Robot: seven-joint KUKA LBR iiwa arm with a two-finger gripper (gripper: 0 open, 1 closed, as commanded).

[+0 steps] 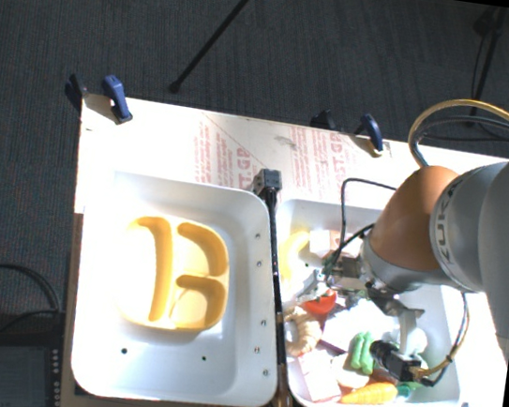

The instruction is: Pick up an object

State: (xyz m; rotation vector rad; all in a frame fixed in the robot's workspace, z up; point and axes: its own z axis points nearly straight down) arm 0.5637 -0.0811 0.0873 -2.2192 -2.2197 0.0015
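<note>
The right bin (pixel 448 303) holds a heap of small toy items. Among them are a red piece (pixel 320 305), a green ridged piece (pixel 361 349), an orange carrot-like piece (pixel 368 392), a pale yellow piece (pixel 295 246) and a tan lumpy piece (pixel 304 330). The arm's grey wrist with its orange band (pixel 418 218) hangs over this bin. My gripper (pixel 346 276) points down into the heap just above the red piece, and the wrist hides much of it. I see nothing lifted out of the bin.
The left bin (pixel 102 336) holds a yellow compartment tray (pixel 179 274). A black divider bar (pixel 273 267) runs between the bins. Blue clamps (pixel 118 92) (pixel 372 130) sit on the bench's far edge. A black box with a cable (pixel 7 369) lies on the floor at lower left.
</note>
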